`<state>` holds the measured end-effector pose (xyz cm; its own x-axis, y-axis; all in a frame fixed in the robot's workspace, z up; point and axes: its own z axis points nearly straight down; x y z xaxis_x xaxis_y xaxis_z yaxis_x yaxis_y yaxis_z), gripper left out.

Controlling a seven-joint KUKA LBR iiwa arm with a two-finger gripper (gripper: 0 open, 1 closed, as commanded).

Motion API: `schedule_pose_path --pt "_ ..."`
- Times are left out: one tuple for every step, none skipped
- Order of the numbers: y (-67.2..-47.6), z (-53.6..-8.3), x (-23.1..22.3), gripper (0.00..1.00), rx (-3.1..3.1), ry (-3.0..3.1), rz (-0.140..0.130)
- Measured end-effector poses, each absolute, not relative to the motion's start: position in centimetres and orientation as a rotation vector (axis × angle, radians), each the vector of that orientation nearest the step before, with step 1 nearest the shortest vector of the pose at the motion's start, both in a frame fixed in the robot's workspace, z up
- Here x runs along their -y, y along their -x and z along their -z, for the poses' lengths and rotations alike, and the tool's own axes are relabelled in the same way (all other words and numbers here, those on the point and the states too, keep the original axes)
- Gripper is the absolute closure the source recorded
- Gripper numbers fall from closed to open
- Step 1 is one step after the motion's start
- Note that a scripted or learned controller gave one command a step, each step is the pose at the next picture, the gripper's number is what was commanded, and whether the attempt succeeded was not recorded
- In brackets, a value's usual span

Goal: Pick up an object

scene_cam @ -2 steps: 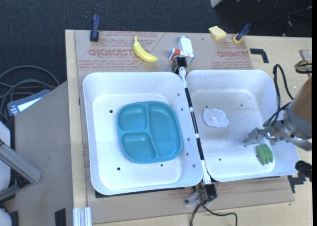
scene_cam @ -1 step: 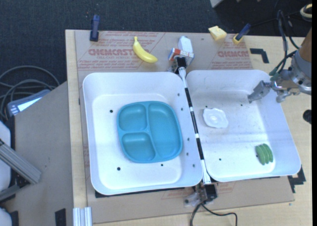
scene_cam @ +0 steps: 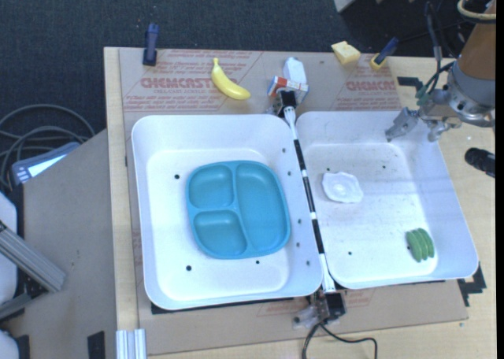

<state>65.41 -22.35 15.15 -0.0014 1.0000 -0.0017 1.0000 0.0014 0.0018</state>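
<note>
Gripper (scene_cam: 415, 123) hangs with fingers spread apart, nothing between them, over the right white bin's (scene_cam: 441, 192) far-right corner; small white round lid (scene_cam: 341, 187) and green ridged object (scene_cam: 420, 244) lie apart below. Left white bin (scene_cam: 157, 192) holds a blue divided plastic plate (scene_cam: 236, 209).

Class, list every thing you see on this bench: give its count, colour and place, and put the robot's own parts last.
Bins: two, white, side by side on the bench.
Divided plate: one, blue, in the left bin.
Small round thing: one, white, in the right bin, near its left wall.
Ridged thing: one, green, in the right bin, near its front right corner.
Banana: one, yellow, on the bench behind the left bin.
Block: one, yellow, at the bench's back edge.
Gripper: one, grey, over the right bin's back right corner.
</note>
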Motion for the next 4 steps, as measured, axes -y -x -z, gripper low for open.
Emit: schedule_pose_path --pt "-66.4 -14.8 20.3 0.0 -2.221 -2.217 -0.001" --pt "-62.7 -11.1 11.2 0.0 -2.224 -2.222 0.001" --pt "-61.1 -8.4 10.0 0.0 -2.222 -2.224 0.001" --pt "-60.0 -8.5 9.7 0.0 -2.222 -2.224 0.001"
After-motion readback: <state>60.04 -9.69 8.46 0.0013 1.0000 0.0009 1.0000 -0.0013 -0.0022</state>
